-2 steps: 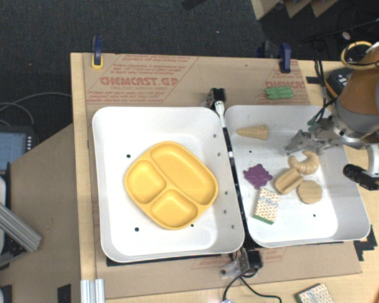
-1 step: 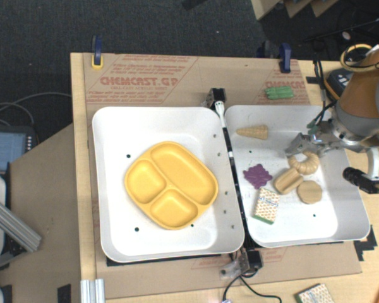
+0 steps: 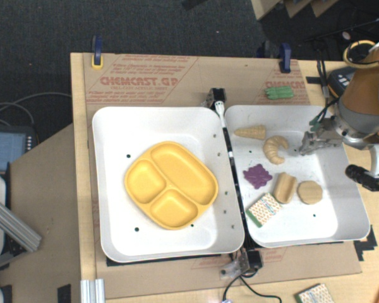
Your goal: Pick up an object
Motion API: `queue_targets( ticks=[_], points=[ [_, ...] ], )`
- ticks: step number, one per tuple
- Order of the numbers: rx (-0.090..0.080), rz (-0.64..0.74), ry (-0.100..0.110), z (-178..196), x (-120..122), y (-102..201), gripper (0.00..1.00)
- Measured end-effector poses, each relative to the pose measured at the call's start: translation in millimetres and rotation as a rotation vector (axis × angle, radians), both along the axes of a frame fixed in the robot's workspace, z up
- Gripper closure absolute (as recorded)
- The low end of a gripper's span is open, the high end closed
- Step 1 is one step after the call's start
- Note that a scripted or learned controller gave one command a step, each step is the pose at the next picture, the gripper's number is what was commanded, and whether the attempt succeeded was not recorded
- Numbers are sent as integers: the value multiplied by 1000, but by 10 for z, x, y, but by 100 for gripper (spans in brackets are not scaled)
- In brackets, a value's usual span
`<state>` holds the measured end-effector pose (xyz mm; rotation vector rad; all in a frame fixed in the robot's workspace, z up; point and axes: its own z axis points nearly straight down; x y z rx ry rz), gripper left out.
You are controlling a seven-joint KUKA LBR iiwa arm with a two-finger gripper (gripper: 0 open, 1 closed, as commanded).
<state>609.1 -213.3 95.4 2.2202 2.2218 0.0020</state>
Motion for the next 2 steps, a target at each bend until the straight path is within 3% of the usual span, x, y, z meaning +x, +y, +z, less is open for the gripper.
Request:
queue_targets(
  ticks=[1,2],
  points=[
    [1,-1,4,491,-360,-12,100],
    [1,1,5,478,-475,403,100]
  ],
)
